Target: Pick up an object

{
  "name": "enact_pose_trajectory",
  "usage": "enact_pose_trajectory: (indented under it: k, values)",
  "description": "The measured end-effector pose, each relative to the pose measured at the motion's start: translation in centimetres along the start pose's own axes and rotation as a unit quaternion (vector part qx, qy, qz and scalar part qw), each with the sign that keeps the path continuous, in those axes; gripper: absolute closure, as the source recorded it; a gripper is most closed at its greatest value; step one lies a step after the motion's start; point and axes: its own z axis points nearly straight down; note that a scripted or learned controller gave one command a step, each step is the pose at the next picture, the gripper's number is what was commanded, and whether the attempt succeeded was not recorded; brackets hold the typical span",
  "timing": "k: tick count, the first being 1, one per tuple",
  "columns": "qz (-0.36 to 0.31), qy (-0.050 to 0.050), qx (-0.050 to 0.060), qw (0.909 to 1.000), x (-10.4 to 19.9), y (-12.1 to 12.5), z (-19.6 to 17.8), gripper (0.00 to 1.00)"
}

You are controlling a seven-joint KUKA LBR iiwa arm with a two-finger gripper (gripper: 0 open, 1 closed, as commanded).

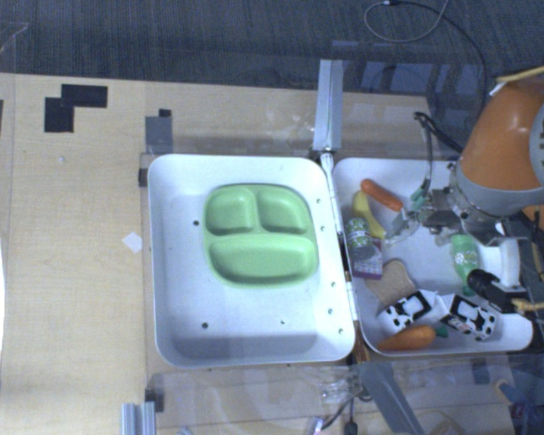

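My gripper (415,214) hangs low over the upper middle of the right bin (517,333), at the end of the grey arm with its orange band (508,134). Just left of it lie an orange carrot-like piece (381,193), a yellow banana (361,214) and a small clear bottle (355,235). A green bottle (464,256) lies right under the wrist. I see nothing clearly held in the gripper.
The right bin also holds a purple packet (367,262), a brown slice (397,282), two black-and-white toys (408,309) (472,316) and an orange carrot (406,338) at the front. A green divided plate (258,234) lies in the left bin (177,270).
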Motion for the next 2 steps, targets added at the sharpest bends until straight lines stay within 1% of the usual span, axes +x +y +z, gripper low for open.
enact_pose_trajectory:
  k: [1,2]
  values:
    - [-0.085,0.0,-0.002,0.9964,-0.5,3.9,7.5,0.0]
    - [-0.188,-0.002,-0.005,0.9821,0.0,9.4,9.6,0.0]
